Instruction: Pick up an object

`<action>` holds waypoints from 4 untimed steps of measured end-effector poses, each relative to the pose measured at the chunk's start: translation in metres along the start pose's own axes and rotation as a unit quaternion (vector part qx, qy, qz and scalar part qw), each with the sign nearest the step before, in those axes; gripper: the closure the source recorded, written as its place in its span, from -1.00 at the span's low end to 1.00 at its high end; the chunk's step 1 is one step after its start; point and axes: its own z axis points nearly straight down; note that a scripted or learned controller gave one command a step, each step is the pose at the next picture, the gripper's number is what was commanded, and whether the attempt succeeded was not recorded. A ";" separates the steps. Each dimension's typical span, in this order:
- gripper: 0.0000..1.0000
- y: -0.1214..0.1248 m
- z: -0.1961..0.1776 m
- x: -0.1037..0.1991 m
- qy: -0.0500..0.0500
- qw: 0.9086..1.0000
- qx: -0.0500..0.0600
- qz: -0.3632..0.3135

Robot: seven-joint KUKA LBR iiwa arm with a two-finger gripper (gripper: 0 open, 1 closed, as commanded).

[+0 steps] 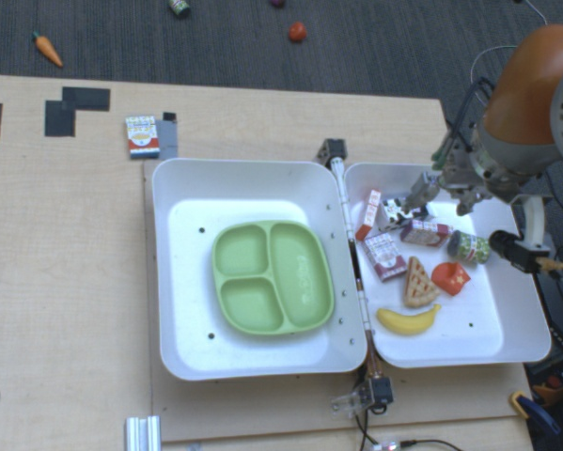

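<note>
Hovering fingers [447, 194] spread above the cluttered right bin [521, 341]

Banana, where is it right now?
In the camera view the banana lies in the right bin, near its front edge, just below the waffle wedge and left of the red pepper.
</note>
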 end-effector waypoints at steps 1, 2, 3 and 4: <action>-1.00 -0.047 0.129 -0.055 -0.001 1.000 -0.002 0.001; 1.00 -0.044 0.117 -0.055 -0.002 1.000 -0.006 0.000; -1.00 -0.044 0.117 -0.055 -0.002 1.000 -0.006 0.000; -1.00 -0.111 0.129 -0.041 -0.002 1.000 -0.004 0.002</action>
